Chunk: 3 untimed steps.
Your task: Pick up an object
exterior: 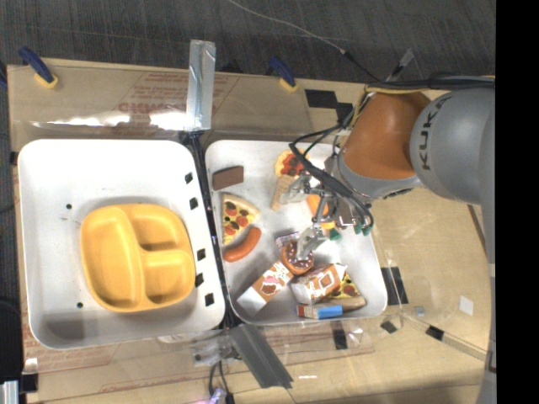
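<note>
Our claw [305, 244] hangs low in the right bin [370, 263], tips at a round brown toy [296, 259]; whether it is clenched we cannot tell. Leftward lies the yellow tray [135, 255], then pizza slice [237, 215] and sausage [242, 244]. We judge the grasp underway; next comes closing and lifting.

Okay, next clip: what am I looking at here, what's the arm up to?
A grey KUKA arm reaches in from the right over the right bin, which holds toy food: a pizza slice, a sausage, a brown block and several small packets. Its end effector hangs low above a round brown piece in the middle of the pile. Nothing is visibly lifted. The left bin holds a yellow divided tray.
</note>
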Motion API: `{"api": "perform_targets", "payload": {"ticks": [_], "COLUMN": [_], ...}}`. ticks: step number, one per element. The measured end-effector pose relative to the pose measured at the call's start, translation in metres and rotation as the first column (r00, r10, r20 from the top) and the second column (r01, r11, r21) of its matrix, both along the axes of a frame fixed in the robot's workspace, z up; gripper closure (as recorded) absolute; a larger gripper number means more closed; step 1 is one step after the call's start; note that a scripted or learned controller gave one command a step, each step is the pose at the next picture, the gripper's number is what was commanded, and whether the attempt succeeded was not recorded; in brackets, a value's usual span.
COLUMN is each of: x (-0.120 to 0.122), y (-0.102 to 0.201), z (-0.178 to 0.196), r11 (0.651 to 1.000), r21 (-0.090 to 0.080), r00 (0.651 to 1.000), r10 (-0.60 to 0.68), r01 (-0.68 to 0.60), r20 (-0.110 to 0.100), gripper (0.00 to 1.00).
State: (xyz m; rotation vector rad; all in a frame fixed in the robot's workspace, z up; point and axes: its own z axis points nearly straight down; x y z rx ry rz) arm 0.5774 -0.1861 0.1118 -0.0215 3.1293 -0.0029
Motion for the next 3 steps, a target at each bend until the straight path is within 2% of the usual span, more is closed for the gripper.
{"api": "perform_targets", "payload": {"ticks": [1,2,3], "x": [-0.034,-0.062,0.018], "y": [-0.008,0.088,0.079], "z": [0.000,-0.017,-0.018], "r11": [1.000,0.997,0.988], "r21": [-0.002,0.004,0.001], "r00": [0.999,0.997,0.988], "r10": [-0.010,0.079,0.151], "r01": [0.010,-0.079,-0.151], "r20": [0.042,-0.006,-0.007], "gripper": [0.00,0.00,0.00]}}
